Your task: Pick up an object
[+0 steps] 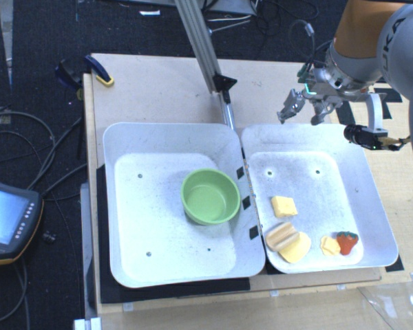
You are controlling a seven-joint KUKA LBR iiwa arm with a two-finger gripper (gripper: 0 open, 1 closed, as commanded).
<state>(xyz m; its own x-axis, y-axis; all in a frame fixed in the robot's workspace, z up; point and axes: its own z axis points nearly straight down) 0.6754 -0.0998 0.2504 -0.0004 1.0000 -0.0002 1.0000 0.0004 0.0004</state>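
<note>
My gripper (304, 111) hangs high over the far edge of the right bin (372, 184), fingers spread open with nothing between them. Below it, in the right bin's near half, lie a yellow block (283, 206), a tan bread-like piece (280, 236) touching a yellow rounded piece (295, 247), and a small yellow piece (330, 245) beside a red strawberry-like toy (347, 241). A green bowl (210, 196) sits upright in the left bin (124, 184), near its right side.
A slanted metal pole (205, 47) rises from the seam between the bins at the back. Black clips mark the seam. A blue and yellow clamp (96, 71) sits at the bench's far left corner. A tablet (7, 218) lies off the bench to the left.
</note>
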